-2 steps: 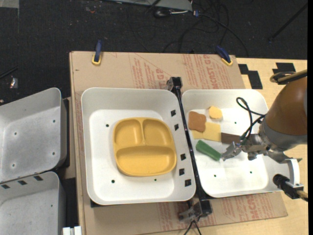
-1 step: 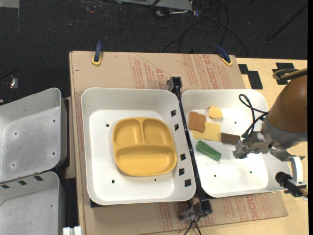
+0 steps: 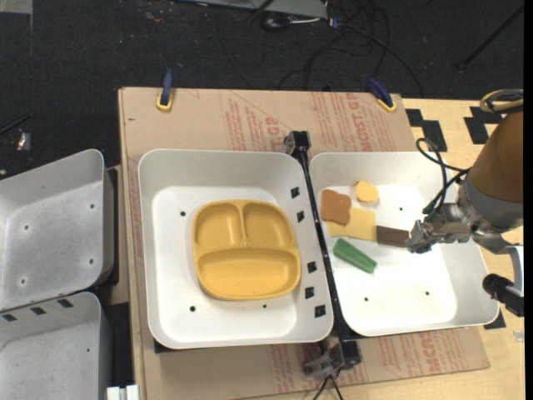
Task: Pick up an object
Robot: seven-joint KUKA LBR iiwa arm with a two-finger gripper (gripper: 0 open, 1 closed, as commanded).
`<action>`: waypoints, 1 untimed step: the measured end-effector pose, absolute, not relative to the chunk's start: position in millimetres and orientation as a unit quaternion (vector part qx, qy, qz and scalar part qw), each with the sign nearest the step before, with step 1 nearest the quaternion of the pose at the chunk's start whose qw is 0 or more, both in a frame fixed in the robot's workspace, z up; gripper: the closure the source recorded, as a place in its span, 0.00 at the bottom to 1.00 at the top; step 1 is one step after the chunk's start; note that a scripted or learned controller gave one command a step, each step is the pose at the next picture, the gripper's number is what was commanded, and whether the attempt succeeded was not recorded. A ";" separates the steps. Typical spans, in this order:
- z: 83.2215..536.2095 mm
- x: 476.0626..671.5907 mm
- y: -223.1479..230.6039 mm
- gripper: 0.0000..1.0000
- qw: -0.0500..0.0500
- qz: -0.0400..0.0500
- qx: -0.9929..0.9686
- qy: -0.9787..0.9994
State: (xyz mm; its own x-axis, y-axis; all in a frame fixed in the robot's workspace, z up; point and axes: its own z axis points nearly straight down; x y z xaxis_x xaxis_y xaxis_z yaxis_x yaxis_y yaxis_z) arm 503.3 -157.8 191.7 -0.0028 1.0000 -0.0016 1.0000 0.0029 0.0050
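Camera view puts the green block (image 3: 355,255) nearest, lying flat in the right bin (image 3: 416,307). Just beyond it my gripper (image 3: 416,242) sits low beside a dark brown piece (image 3: 390,235); whether my fingers are apart or together I cannot tell. Farther back lie the pale yellow slab (image 3: 361,222), brown slice (image 3: 336,206) and orange piece (image 3: 366,192). I judge the dark piece my target, so I should centre over it before closing.

Arm (image 3: 500,177) is seen entering from the right, orange band uppermost, grey wrist section angled down and leftward. Gripper (image 3: 419,242) is held low at the arm's left end, pointing left. Cables are seen looped along the wrist's upper side.
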 end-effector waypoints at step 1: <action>241.9 504.9 -158.0 1.00 0.003 0.001 0.706 0.708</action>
State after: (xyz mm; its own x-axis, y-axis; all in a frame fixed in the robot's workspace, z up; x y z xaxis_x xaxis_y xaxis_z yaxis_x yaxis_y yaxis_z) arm 504.9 -158.0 241.9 -0.0028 1.0000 -0.0021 1.0000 0.0028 0.0059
